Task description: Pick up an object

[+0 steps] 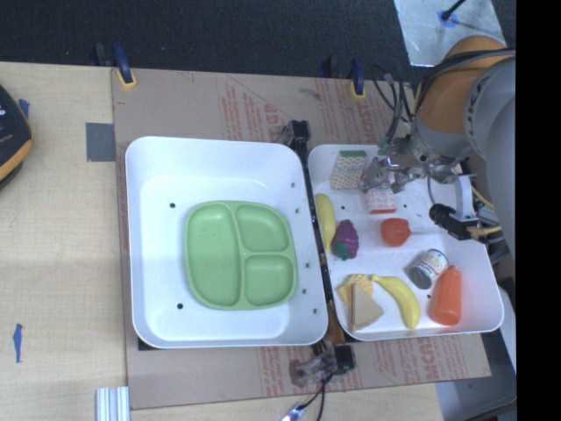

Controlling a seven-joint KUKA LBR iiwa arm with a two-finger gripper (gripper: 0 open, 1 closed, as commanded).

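Note:
My gripper (pixel 384 175) hangs over the far part of the right bin (pixel 491 323), coming in from the right. Directly below and touching it in the view lies a small red and white carton (pixel 381 202). A green and white speckled pad (pixel 349 170) sits just to the gripper's left. A red tomato (pixel 395 231) lies nearer the front, below the carton. I see nothing lifted off the bin floor.
The right bin also holds a long yellow piece (pixel 325 218), a purple fruit (pixel 345 239), a sandwich (pixel 361 302), a banana (pixel 400 298), a tin can (pixel 427 267) and an orange bottle (pixel 447 296). In the left bin (pixel 149 235) lies a green divided plate (pixel 238 254).

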